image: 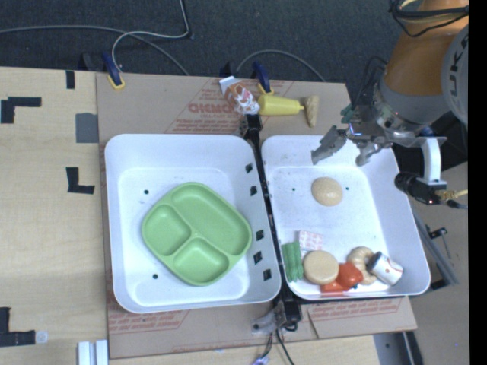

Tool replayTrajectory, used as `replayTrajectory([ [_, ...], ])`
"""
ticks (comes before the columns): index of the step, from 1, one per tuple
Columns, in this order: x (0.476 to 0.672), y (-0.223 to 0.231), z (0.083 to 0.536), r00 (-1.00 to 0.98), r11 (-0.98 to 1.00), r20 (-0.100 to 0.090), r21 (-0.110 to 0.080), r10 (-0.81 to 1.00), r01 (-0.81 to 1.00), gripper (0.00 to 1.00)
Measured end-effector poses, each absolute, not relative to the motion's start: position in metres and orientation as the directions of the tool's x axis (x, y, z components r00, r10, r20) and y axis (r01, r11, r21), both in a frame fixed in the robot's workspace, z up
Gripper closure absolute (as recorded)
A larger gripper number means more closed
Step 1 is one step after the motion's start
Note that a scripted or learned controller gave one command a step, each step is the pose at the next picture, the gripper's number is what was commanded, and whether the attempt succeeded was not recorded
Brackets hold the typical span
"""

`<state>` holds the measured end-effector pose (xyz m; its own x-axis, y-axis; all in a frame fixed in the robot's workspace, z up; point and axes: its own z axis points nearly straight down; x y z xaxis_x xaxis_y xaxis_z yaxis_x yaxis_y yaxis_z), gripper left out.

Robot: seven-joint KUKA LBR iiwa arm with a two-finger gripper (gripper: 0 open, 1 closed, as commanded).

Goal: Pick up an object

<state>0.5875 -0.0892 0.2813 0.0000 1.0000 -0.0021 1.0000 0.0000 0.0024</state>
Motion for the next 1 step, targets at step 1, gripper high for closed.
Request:
replayTrajectory([
  [1, 0.5813, -0.1415, 0.1956, 0.0, 0.0, -0.001, -0.002, 1.0, 1.0, 0.0],
])
